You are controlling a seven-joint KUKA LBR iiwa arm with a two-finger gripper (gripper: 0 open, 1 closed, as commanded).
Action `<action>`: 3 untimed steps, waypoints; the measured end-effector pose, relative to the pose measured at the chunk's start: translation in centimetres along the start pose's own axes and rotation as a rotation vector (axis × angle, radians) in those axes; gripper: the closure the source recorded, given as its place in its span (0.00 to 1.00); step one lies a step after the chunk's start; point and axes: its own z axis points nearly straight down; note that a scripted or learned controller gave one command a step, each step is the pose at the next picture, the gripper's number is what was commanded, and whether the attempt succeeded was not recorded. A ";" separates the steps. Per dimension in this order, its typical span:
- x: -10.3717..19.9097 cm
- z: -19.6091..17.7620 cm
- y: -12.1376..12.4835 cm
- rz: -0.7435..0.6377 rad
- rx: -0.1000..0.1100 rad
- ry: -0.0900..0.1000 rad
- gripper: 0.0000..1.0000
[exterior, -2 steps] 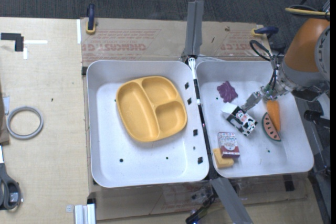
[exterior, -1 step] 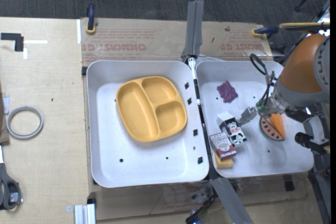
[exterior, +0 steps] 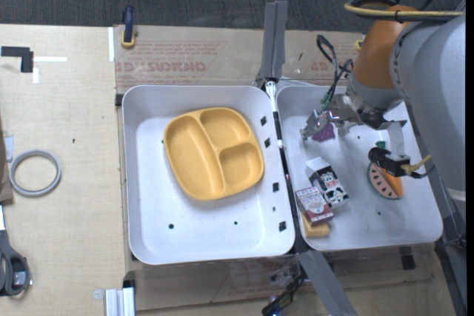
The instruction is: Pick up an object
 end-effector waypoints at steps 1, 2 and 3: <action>-2.7 -4.1 2.2 -0.025 -0.001 -0.001 0.00; 0.4 0.1 -1.9 0.329 0.003 0.001 0.00; -1.2 0.1 -7.6 0.230 0.003 0.002 0.00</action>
